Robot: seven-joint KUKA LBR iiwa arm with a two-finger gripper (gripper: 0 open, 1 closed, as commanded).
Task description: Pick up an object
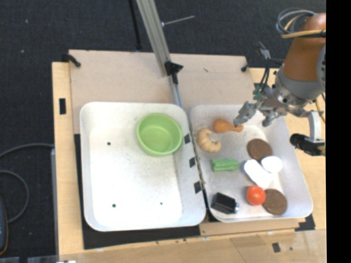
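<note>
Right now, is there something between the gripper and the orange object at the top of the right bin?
Nothing visible stands between them. The gripper hangs over the right bin's upper edge, and the orange object lies just left of its nearer finger. The beige piece sits lower left, off that path.

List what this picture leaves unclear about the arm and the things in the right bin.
- Pincer, camera view: small and blurred, so its state and any contact with the orange object are unreadable.
- Arm: cut off at the right edge.
- Black object: too dark and small to identify.
- Brown disc: partly covered by the red ball.
- White objects: overlapping; their outlines merge.
</note>
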